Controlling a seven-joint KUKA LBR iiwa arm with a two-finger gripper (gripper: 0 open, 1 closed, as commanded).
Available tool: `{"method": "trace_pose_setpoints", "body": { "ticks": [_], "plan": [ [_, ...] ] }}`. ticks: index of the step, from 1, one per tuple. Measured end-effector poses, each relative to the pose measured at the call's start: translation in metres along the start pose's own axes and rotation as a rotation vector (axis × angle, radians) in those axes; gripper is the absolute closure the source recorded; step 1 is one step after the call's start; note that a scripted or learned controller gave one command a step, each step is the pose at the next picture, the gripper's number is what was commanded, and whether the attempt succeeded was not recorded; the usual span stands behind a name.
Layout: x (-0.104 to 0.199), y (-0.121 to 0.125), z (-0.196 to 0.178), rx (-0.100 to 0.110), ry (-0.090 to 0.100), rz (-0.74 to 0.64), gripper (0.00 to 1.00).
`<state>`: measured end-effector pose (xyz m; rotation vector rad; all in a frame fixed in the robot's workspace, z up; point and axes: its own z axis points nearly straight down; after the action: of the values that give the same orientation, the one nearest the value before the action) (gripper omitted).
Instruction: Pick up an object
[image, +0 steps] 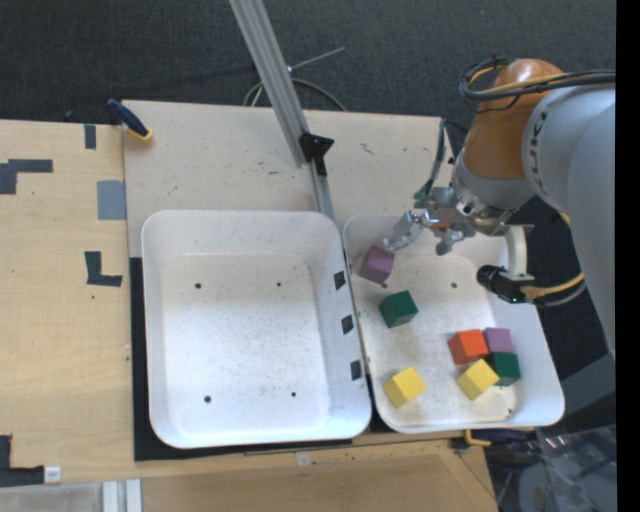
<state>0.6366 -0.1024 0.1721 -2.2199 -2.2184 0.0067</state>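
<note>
Six matte cubes (399, 308) scattered in glossy right bin (535, 400).

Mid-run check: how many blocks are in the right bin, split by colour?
Purple cube blocks: 2
Green cube blocks: 2
Yellow cube blocks: 2
Orange cube blocks: 1
Total: 7

The big grey arm (575, 150) comes in from the right side of the picture. It has an orange band (505, 120) near the top right. Below the band, the wrist bends toward the middle. The gripper (425, 232) sits right of the middle, in the upper half. One finger (400, 235) points down and to the left.
</note>
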Motion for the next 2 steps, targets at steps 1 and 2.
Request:
{"method": "trace_pose_setpoints", "body": {
  "ticks": [1, 2],
  "plan": [
    [0.037, -0.010, -0.021, -0.004, 0.002, -0.005, 0.00],
    [0.010, 0.004, 0.077, 0.000, 0.001, 0.000, 0.00]
  ]
}}
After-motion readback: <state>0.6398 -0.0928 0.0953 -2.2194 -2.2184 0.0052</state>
